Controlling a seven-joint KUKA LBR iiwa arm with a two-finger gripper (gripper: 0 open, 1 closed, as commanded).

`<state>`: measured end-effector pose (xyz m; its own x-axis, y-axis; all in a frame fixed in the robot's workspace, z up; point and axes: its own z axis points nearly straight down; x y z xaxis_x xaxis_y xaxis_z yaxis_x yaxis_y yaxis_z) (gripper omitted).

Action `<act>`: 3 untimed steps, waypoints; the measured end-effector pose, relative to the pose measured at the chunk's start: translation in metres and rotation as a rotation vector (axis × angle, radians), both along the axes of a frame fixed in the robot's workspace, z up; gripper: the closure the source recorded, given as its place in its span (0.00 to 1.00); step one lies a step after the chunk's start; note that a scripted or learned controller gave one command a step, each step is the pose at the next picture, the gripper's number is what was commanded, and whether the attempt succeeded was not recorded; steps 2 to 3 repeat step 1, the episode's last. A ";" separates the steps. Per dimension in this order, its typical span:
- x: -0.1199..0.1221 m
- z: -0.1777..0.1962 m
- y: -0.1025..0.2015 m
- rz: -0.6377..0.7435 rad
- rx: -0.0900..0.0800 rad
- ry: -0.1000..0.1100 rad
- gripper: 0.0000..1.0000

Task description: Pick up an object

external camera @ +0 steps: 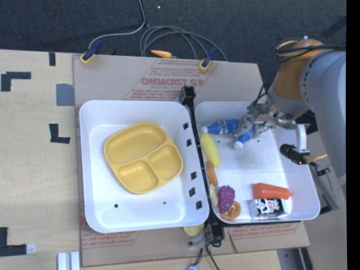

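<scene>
My gripper (254, 126) is over the back of the right bin (264, 162), below the orange band of the arm. A small blue bottle with a white cap (243, 138) lies tilted right at the gripper's tip, touching or just under it. Just to the left, near the bin's back left corner, lies a second blue bottle (222, 127). Along the left wall are a yellow corn-like piece (209, 149), a thin orange piece (212, 176), purple grapes (225, 196) and a tan ring (232, 210). An orange block (271, 191) and a black-and-white carton (268, 207) sit at the front right.
The left bin (95, 122) holds a yellow divided plate (143, 157). A black divider (194, 151) with clips runs between the bins. Cables (169, 38) lie behind the bins on the cardboard. The middle of the right bin's floor is bare white.
</scene>
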<state>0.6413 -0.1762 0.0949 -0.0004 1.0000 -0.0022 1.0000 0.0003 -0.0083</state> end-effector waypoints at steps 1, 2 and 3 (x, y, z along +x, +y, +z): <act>0.006 0.096 0.091 0.009 0.005 -0.016 1.00; 0.006 0.096 0.091 0.009 0.005 -0.016 1.00; 0.006 0.096 0.091 0.009 0.005 -0.016 1.00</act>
